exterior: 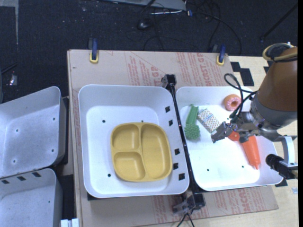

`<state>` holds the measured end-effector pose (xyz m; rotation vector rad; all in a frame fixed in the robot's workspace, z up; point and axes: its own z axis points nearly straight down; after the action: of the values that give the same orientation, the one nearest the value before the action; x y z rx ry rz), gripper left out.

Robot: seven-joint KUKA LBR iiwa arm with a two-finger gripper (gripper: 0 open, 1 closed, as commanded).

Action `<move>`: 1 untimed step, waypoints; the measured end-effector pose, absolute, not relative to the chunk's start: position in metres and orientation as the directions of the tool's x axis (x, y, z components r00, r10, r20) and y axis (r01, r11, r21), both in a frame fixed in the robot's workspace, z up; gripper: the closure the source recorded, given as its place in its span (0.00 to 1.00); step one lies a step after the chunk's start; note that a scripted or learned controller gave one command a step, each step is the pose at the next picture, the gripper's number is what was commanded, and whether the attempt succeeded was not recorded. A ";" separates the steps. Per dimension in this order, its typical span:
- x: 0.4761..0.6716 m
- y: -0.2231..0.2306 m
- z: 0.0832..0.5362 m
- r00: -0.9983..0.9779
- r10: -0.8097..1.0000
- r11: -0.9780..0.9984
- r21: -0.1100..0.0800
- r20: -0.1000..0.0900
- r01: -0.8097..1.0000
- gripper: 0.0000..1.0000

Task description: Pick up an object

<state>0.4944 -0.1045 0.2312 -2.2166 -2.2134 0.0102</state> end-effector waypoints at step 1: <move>0.497 -0.104 0.236 -0.001 1.000 0.001 -0.001 0.000 1.000 0.00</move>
<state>0.4966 -0.1044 0.2358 -2.2200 -2.2221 0.0005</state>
